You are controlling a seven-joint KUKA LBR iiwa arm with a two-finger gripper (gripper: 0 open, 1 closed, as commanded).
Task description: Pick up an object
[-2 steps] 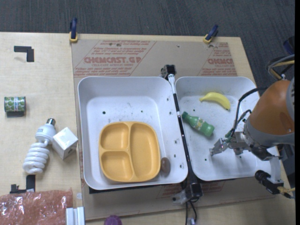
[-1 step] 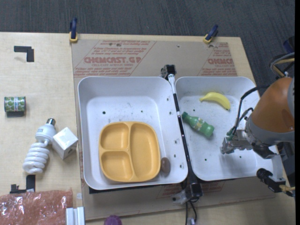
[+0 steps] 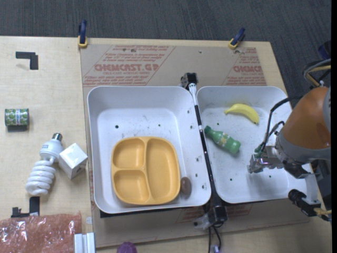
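Lying left of the jaws (image 3: pixel 256 164): green bottle (image 3: pixel 222 140).

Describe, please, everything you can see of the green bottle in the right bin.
The bottle is small, green and looks plastic, with a pale label around its middle and a narrow neck. It lies on its side on the right bin floor, slanted, neck toward the divider between the bins. It touches nothing else; the banana lies apart above it, the gripper to its right.
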